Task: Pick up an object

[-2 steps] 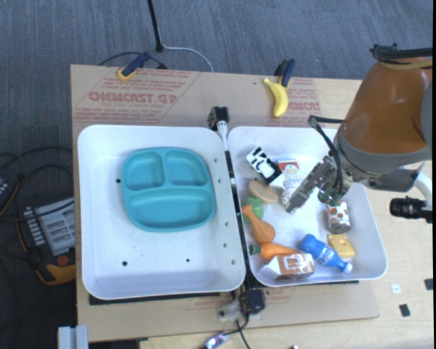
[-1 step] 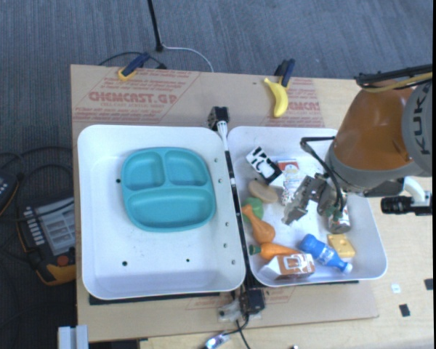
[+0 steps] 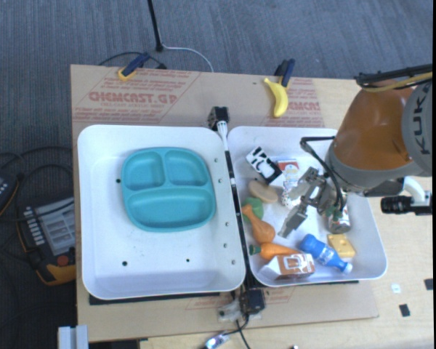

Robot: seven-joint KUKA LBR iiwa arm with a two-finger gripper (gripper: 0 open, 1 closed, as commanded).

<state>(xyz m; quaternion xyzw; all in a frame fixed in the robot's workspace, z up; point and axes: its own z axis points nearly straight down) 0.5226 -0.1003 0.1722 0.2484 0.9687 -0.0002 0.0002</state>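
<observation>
The right bin (image 3: 370,260) holds several small items: a black-and-white box (image 3: 261,163), a red-and-white packet (image 3: 290,171), a beige piece (image 3: 261,191), a green item (image 3: 255,206), an orange pear-shaped toy (image 3: 261,228), a carrot (image 3: 278,250), a brown carton (image 3: 295,266), a blue bottle (image 3: 324,254) and a yellow block (image 3: 342,247). My gripper (image 3: 291,208) hangs low over the bin's middle, pointing left. Its two silver fingers stand apart, open, and nothing sits between them. The arm's orange band (image 3: 370,140) covers the bin's right rear part.
The left bin (image 3: 102,253) carries a teal divided plate (image 3: 168,187). A yellow banana (image 3: 278,97) lies on the bench behind the right bin. Clamps sit along the bench's back edge, and cables and devices lie on the floor at the left.
</observation>
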